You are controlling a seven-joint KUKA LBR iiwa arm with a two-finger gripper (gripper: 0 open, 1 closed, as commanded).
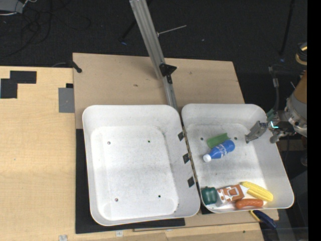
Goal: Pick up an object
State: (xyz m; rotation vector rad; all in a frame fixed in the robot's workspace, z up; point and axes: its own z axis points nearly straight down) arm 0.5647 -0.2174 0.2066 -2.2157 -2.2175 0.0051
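The left bin [131, 159] is lying bare on the desk, while in the right bin [261, 115] a blue bottle [220, 150] is resting against a green block [217, 140], with more pieces crowding the near edge. The pincer [264, 130] is hovering over the right rim, gripping nothing, its spread too blurred to tell; I'd be lowering it squarely across the bottle's body

**Dark room, pale wooden tabletop**

A light wooden tabletop [35, 149] fills the left side, with black rectangular marks [17, 82] and a grey patch [65, 100] on it. A tan board [200, 82] lies further back, and a black mat [81, 185] shows along its lower left. A slanted aluminium rail [150, 41] rises from the board toward the top, with a black bracket [167, 70] on it. Beyond, the floor [225, 24] is black, with loose cables [25, 6] at the upper left. Light falls evenly from above.
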